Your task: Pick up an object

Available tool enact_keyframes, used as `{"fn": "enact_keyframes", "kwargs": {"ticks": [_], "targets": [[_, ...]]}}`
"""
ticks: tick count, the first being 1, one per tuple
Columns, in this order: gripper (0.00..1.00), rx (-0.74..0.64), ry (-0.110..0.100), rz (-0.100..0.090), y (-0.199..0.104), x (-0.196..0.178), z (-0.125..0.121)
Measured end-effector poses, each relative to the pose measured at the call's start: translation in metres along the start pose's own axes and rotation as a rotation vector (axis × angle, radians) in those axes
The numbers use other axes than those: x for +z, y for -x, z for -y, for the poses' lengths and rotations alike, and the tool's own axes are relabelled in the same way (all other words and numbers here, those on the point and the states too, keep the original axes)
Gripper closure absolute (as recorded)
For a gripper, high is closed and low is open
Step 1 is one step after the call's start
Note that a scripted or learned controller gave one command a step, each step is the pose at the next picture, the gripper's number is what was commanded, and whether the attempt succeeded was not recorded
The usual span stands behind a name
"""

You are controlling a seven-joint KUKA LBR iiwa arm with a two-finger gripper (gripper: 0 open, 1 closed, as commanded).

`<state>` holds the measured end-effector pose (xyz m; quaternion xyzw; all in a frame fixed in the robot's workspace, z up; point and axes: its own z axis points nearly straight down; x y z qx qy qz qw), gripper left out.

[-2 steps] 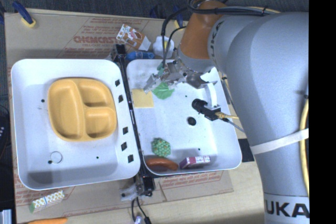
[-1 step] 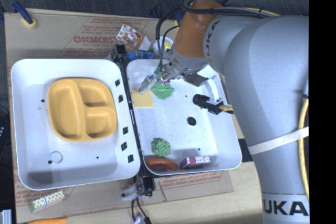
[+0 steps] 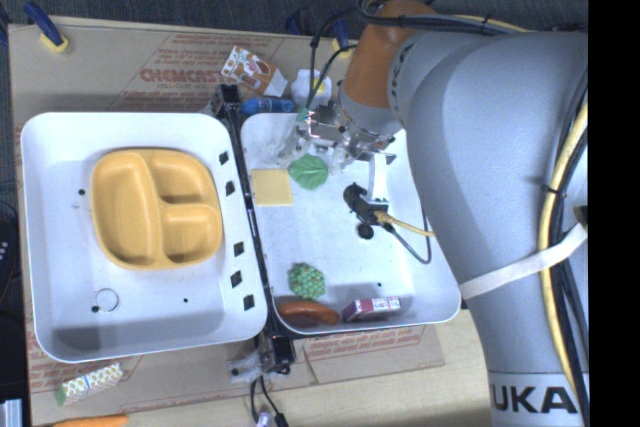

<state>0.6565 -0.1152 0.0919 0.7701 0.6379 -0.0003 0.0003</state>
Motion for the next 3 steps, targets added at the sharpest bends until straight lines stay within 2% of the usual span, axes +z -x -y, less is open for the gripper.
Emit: {"fn": "enact_keyframes", "kwargs": {"ticks": [1,2,3], "targets": [[1.0,-0.006,0.002,0.0,0.0,-0.01,-0.001],[0.0,-0.006,0.002,0.0,-0.001,-0.01,0.0],[0.0,-0.522,-0.004,-0.001,0.018,0.0,-0.003]]}}
